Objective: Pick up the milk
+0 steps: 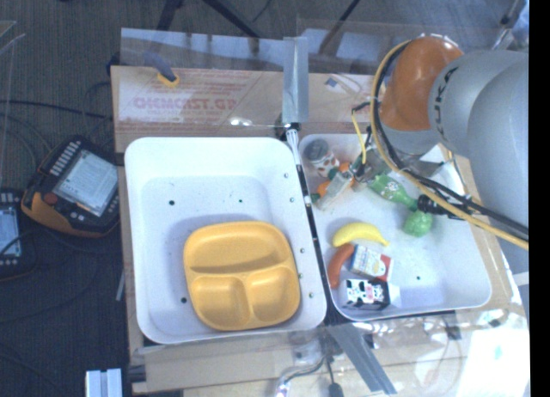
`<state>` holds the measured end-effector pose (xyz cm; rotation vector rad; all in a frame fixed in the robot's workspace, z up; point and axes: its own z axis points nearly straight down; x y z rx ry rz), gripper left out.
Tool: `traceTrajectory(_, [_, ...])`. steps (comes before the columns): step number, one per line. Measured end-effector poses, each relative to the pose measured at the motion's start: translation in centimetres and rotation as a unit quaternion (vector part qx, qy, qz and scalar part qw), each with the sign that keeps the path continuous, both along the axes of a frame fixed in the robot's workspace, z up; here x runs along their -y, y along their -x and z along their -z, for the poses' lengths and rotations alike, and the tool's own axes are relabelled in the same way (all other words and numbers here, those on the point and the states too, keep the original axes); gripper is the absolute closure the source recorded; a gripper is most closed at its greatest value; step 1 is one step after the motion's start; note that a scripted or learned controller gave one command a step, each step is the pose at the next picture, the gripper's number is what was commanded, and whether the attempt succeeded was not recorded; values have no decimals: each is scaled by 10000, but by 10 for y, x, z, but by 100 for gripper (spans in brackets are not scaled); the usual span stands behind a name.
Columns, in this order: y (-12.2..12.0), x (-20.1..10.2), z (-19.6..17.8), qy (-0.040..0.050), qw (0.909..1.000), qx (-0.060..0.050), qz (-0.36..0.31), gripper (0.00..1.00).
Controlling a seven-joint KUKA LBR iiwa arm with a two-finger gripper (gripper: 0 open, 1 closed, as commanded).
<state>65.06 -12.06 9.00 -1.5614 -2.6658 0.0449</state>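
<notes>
Gripper itself is hidden under the arm's [464, 103] orange-banded wrist over the right bin's [464, 296] far end, so can't tell its state. Milk [367, 293], a black-and-white carton, lies flat at that bin's near wall, touching the red carton [371, 261], with the banana [359, 234] just beyond and bare floor to its right. Left bin [155, 172] holds a yellow divided tray [241, 273]; bench stands on dark carpet, pendant [76, 185] on the floor at left.

The bench [206, 99] (cardboard-topped) bears two white bins [146, 172] [455, 288] side by side.
</notes>
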Motion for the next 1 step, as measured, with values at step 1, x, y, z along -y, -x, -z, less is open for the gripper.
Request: traceTrajectory(1, [-4,0,1,16,9999,-50,140,0])
